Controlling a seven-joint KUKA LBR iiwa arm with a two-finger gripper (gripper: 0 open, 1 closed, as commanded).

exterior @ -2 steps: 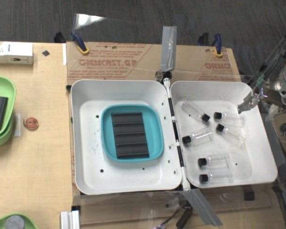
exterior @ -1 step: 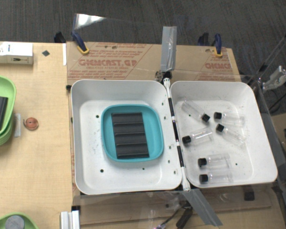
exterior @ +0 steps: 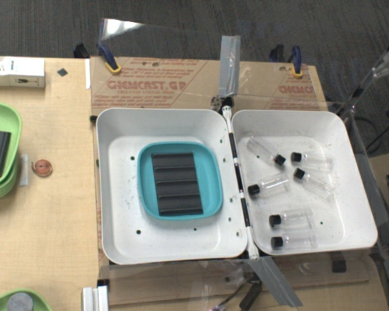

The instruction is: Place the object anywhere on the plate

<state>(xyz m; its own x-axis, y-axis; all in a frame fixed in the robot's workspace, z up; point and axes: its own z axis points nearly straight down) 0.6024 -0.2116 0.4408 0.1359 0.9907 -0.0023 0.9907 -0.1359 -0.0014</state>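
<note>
Finding, front to back.

**Right bin** (exterior: 350,173): you have six clear vials with black caps, all loose on its floor.
- The nearest vial (exterior: 286,241) lies by the front wall.
- A second vial (exterior: 288,220) lies just behind it.
- A third vial (exterior: 269,186) lies mid-bin, its cap towards the divider.
- The last three sit further back: a fourth vial (exterior: 308,177), a fifth vial (exterior: 269,153) and a sixth vial (exterior: 308,157). The glass is faint against the white, so count by the caps.

**Left bin** (exterior: 117,238): one teal plate (exterior: 211,173) sits at its centre. It carries one black ribbed block (exterior: 176,183) (four ridges, lying flat inside the rim). No vial touches the plate.

**Progress:** I judge the task not begun, taking a vial as the object to be placed. All six remain in the right bin, well apart from the plate, with the two bin walls between. Picking, carrying across and setting down are all still to do.

**Gripper:** you cannot tell its state from this picture, and nothing is seen to be held.

**Beyond the bins:** one sheet of cardboard (exterior: 155,86) is pinned by two clamps, the left clamp (exterior: 108,58) and the right clamp (exterior: 296,63).
</note>
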